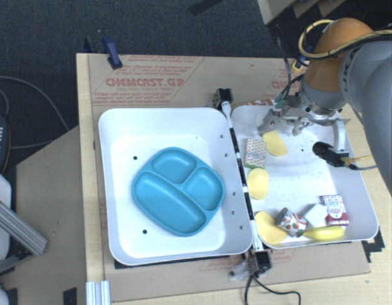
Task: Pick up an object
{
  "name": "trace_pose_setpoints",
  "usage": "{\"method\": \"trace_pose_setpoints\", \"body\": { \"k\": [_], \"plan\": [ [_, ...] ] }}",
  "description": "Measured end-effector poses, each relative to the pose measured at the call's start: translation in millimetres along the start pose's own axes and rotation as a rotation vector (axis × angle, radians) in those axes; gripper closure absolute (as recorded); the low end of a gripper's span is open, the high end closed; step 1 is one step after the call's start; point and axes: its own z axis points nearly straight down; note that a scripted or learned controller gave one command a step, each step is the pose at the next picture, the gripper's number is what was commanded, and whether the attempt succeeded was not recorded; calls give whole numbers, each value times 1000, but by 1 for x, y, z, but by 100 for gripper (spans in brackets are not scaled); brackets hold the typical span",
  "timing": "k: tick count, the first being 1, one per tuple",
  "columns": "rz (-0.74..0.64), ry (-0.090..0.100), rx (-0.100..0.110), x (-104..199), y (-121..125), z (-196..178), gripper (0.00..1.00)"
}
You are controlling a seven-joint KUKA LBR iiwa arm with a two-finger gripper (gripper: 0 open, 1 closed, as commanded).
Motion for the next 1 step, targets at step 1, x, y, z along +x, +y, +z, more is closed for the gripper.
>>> {"method": "trace_pose_setpoints", "body": {
  "k": [1],
  "plan": [
    [0,1,2,-2,-1,11,0]
  ]
}}
